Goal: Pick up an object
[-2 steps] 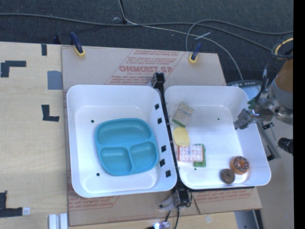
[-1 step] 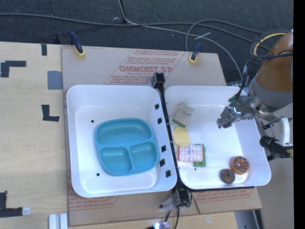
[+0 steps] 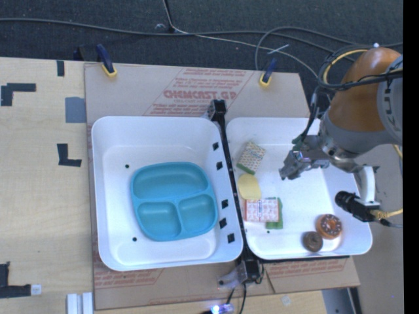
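The right bin (image 3: 347, 244) holds several small items. A checkered beige packet (image 3: 251, 156) lies near the divider, with a pale yellow piece (image 3: 249, 188) just below it. A red-and-white packet with a green edge (image 3: 263, 210) sits lower down. A frosted donut (image 3: 329, 227) and a small brown disc (image 3: 313, 241) rest near the bin's front right. My gripper (image 3: 292, 169) hangs over the middle of the right bin, to the right of the checkered packet and apart from every item. I see nothing between its fingers.
The left bin (image 3: 108, 175) holds a blue three-compartment tray (image 3: 175, 199). A black divider (image 3: 226, 182) runs between the bins. Clamps and cables lie along the cardboard's back edge. The arm's grey body (image 3: 357, 120) overhangs the right bin's far right corner.
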Available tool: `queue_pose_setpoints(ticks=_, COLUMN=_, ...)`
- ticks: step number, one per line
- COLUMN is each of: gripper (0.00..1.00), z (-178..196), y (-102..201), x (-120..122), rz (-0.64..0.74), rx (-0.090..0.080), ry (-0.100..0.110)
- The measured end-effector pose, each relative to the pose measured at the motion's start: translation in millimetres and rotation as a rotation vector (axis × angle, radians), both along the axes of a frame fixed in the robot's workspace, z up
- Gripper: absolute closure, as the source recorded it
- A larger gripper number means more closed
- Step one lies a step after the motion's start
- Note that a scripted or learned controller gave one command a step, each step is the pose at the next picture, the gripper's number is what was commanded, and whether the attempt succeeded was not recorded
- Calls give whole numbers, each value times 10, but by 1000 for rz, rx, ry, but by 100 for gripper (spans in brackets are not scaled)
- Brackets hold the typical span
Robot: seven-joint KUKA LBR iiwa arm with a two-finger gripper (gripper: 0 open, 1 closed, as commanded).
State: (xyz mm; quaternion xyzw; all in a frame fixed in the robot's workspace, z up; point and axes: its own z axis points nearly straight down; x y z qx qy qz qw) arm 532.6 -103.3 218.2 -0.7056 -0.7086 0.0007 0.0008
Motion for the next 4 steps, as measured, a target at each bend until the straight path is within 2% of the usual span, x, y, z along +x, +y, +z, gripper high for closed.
queue_pose_setpoints(ticks=4, gripper=100, z=226, y=2021, x=-92, rz=3, rx=0, ry=0)
